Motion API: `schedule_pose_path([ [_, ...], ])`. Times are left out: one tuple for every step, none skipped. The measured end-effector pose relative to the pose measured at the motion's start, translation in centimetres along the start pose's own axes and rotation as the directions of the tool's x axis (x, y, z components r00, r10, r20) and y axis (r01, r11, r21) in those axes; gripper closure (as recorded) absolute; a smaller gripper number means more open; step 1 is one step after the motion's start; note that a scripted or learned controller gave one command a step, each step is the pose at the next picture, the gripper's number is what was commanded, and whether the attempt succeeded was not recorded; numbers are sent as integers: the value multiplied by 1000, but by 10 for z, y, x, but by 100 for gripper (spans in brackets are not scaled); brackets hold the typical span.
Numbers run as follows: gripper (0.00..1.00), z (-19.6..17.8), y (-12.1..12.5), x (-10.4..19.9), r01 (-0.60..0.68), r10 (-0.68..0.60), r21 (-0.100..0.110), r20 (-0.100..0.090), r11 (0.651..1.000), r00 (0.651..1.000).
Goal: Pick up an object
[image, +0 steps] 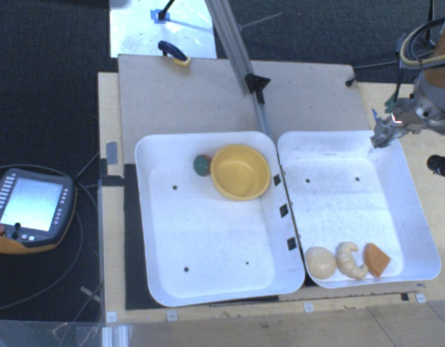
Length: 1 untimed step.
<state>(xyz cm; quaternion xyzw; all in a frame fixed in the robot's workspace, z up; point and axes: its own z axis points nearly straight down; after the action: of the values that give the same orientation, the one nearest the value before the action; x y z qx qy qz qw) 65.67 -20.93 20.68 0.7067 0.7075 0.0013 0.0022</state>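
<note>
Here, round yellow bowl [240, 171] touches small green ball [201, 165], L bin [208, 266].

arm [433, 71] cut off by right edge, green object [201, 165] partly hidden behind yellow bowl [240, 172]

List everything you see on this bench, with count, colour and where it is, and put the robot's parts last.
Bins: two, white, side by side on the bench.
Bowl: one, yellow, upper part of the left bin.
Ball: one, dark green, touching the bowl's left side.
Food pieces: three, cream, pale and orange, bottom edge of the right bin.
Control pad: one, grey and orange, left of the bench.
Gripper: one, grey, over the right bin's top right corner.
</note>
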Motion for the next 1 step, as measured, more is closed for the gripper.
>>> schedule_pose_path([
  [100,-62,-4,0,0,0,-2,0,1000,1000],
])
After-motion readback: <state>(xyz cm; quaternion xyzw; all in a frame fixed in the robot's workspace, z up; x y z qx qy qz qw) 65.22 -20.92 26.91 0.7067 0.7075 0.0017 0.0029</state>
